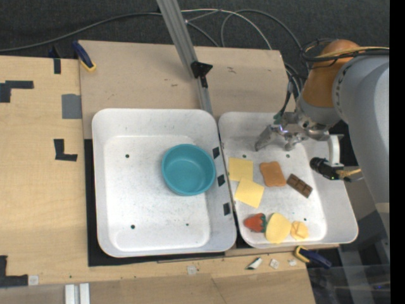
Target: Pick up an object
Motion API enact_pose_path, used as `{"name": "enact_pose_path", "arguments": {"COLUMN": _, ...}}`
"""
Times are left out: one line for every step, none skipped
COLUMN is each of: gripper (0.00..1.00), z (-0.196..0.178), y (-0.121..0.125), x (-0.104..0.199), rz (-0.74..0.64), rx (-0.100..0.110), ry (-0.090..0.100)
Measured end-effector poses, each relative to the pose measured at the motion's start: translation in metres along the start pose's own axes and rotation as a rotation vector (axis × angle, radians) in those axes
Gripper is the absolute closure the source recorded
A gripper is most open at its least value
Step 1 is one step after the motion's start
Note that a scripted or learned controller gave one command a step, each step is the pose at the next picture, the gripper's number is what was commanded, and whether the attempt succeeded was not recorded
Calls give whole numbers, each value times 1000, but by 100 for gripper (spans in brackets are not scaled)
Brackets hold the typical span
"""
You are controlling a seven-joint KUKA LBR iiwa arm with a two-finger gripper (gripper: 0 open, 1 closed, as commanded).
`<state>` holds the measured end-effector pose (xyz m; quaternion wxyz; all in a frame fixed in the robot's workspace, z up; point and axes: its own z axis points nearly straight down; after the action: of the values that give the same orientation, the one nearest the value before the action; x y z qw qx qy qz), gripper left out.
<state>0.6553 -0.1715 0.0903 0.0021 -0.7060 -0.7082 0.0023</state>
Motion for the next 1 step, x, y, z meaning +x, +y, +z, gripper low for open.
{"name": "enact_pose_path", "arguments": {"gripper": 100, "z": -14, "y": 1, "x": 0, "rz": -1, "rx": -4, "ry": -1}}
